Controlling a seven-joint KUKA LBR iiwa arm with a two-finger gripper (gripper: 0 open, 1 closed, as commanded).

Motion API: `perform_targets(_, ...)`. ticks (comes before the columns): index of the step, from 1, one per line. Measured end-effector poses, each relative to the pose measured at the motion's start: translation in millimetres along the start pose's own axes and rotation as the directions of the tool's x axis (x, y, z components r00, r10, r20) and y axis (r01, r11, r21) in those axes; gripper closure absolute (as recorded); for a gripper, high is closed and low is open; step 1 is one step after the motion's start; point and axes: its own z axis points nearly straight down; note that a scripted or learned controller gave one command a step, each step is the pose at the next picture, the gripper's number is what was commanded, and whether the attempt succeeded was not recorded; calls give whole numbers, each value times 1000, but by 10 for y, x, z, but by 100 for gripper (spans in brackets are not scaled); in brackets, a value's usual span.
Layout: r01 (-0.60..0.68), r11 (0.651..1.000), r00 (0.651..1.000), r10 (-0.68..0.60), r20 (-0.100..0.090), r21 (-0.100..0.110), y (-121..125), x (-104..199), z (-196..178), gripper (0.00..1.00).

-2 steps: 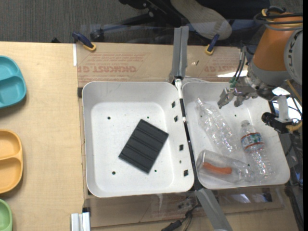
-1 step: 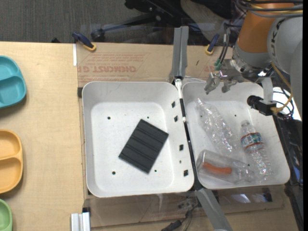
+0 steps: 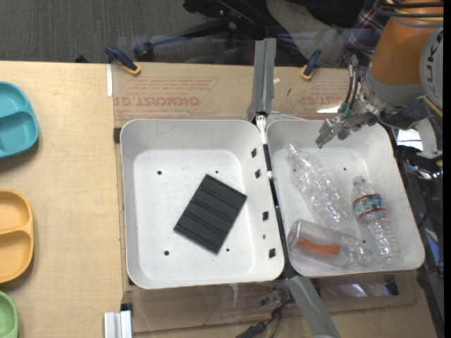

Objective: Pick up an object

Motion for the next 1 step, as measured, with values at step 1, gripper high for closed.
perform_targets(1, -58, 998, 998, 58, 1, -3, 379, 408, -140, 100)
